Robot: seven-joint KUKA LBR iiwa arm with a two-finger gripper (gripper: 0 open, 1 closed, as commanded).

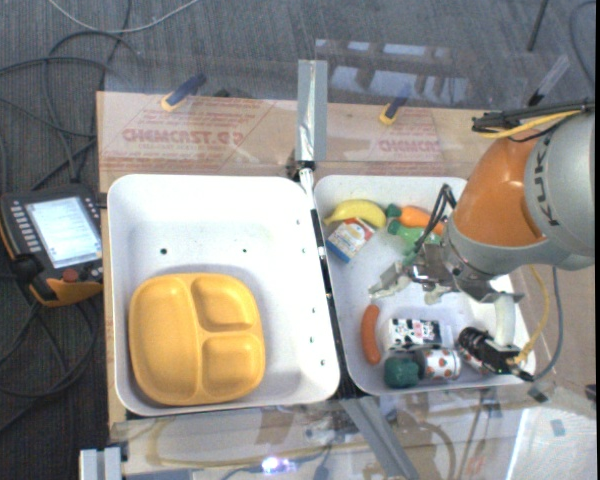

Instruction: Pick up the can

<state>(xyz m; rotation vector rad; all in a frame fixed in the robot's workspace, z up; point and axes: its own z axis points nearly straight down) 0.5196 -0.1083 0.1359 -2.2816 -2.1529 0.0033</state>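
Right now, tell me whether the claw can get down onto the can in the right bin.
Probably yes: the claw hangs just beyond the can, whose top side lies uncovered. The red sausage and green object crowd it, so room is tight.

You are looking down from one fixed camera mounted above the tabletop (230,133), tilted at a slant so the far edge sits toward the top of the frame and the near edge at the bottom. It stands far enough back to take in both white bins, the left bin (120,228) and the right bin (345,363), plus the carpeted floor (40,88) beyond. The arm (540,203) enters from your right side.
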